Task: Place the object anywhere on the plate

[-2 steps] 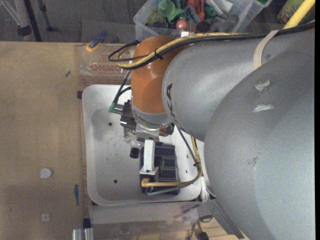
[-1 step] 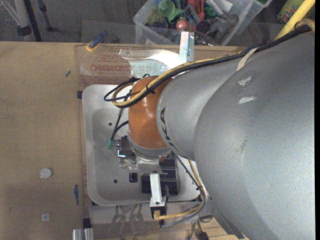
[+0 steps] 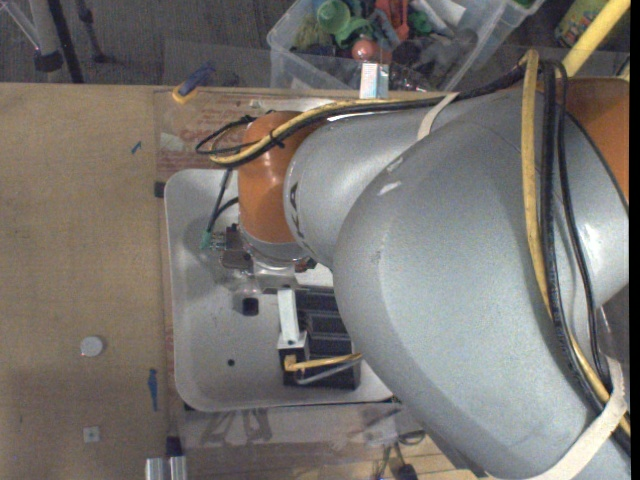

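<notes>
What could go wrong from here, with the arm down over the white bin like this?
1. The arm covers most of the white bin, so a grasp or drop beneath it may go unseen, and a failed try could pass as done.
2. The gripper sits near the bin's left wall; a sideways move might knock that wall and shift the bin.
</notes>
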`<control>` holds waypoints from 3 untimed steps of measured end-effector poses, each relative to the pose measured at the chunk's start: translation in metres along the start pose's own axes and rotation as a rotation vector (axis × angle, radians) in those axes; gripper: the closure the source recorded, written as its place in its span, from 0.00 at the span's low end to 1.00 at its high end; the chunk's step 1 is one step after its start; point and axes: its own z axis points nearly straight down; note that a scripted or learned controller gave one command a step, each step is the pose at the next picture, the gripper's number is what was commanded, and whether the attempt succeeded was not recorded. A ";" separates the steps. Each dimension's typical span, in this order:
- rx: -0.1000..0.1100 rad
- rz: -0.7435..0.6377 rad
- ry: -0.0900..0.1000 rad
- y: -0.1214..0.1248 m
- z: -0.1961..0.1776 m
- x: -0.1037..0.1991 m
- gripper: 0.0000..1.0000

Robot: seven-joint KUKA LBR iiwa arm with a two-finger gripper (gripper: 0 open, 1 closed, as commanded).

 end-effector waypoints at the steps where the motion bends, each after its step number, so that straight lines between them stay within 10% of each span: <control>1: 0.006 -0.306 -0.004 0.005 -0.034 0.000 1.00; 2: 0.002 -0.294 -0.002 0.067 0.001 0.000 1.00; 3: 0.004 -0.537 0.000 0.046 0.001 -0.022 1.00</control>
